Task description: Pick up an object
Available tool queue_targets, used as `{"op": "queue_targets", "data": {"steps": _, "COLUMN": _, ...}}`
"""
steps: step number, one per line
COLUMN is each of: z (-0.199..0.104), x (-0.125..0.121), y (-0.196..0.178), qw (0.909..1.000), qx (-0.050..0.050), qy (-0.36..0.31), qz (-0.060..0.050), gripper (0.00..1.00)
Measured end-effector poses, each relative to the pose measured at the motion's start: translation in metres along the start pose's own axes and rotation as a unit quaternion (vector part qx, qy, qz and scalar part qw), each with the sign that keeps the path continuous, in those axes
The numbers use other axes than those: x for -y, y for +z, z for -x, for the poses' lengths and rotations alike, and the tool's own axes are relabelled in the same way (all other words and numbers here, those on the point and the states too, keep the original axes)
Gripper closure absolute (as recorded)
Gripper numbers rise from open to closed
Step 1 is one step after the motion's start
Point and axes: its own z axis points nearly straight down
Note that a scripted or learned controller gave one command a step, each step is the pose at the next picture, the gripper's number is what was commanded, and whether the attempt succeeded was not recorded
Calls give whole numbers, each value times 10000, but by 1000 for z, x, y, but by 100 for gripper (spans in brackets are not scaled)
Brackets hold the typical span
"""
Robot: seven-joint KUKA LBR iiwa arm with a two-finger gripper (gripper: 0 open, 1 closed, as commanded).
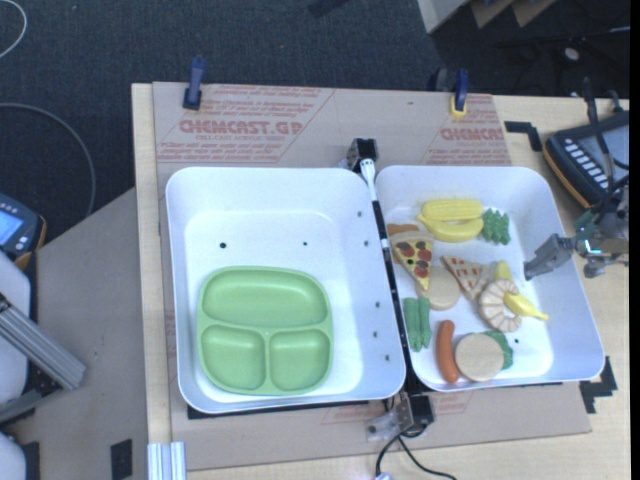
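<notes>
The right white bin holds several toy foods. A yellow banana-like piece lies beside a green broccoli at the back. Two pizza slices sit mid-bin, next to a tan cookie and a ridged shrimp-like piece. At the front are green beans, a red sausage and a round bun. My gripper hangs over the bin's right rim, to the right of the food and apart from all of it.
The left white bin carries a green three-compartment plate. Both bins rest on a brown board held by blue clamps. A black device sits at the bench's right edge.
</notes>
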Motion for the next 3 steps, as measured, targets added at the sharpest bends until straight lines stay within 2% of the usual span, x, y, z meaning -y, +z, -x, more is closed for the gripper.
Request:
{"op": "queue_targets", "data": {"steps": 1, "z": -63, "x": 6, "y": 155, "qw": 10000, "qx": -34, "qy": -22, "qz": -46, "gripper": 0}}
{"op": "queue_targets", "data": {"steps": 2, "z": -87, "x": 5, "y": 170, "qw": 10000, "qx": 0, "qy": 2, "qz": -13, "gripper": 0}}
{"op": "queue_targets", "data": {"steps": 3, "z": -87, "x": 4, "y": 159, "qw": 10000, "qx": -7, "qy": 8, "qz": 7, "gripper": 100}}
